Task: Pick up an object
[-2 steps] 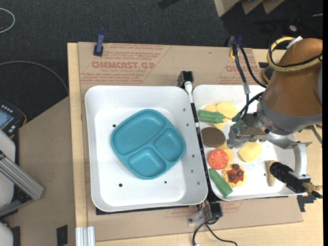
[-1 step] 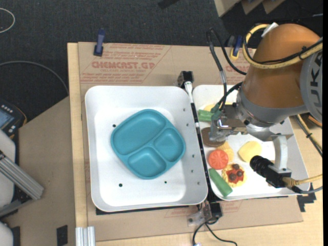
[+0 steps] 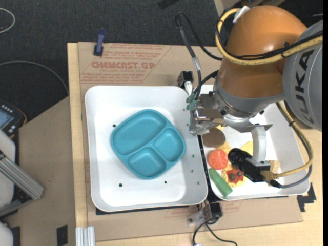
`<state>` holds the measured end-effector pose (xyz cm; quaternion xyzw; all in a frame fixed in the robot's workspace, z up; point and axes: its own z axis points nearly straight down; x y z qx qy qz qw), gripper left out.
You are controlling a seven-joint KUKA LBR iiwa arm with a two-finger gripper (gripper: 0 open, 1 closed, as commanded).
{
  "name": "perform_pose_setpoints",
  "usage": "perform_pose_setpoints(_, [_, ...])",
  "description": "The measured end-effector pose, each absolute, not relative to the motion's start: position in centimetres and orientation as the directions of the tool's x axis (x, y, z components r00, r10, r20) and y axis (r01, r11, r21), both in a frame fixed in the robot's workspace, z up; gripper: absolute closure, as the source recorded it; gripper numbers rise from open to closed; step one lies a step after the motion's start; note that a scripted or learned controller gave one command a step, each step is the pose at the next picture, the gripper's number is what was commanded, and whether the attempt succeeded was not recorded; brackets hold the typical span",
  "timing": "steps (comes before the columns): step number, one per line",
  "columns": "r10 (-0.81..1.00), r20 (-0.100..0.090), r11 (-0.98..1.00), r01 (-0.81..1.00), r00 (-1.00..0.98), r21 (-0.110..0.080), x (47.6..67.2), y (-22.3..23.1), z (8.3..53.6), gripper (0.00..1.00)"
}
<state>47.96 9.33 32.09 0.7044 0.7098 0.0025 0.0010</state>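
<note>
Two white bins: left bin (image 3: 97, 152) has a blue divided plate (image 3: 147, 143); gripper (image 3: 205, 123) over right bin (image 3: 297, 147) near an orange tomato (image 3: 218, 159); grip state unclear.

Blue divided plate (image 3: 147, 143) smooth matt plastic; white bins (image 3: 100, 137) glossy plastic.

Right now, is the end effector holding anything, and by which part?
Cannot be told: the end effector sits low over the right bin, above a brown disc, its tip hidden.
</note>
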Motion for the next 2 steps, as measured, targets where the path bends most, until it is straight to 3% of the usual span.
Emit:
perform_pose_setpoints(1, [1.000, 0.002, -0.003, 1.000, 0.002, 0.022, 48.0, 4.1, 49.3, 1.00])
perform_pose_setpoints(2, [1.000, -0.002, -0.003, 1.000, 0.003, -0.012, 47.8, 2.3, 37.0, 1.00])
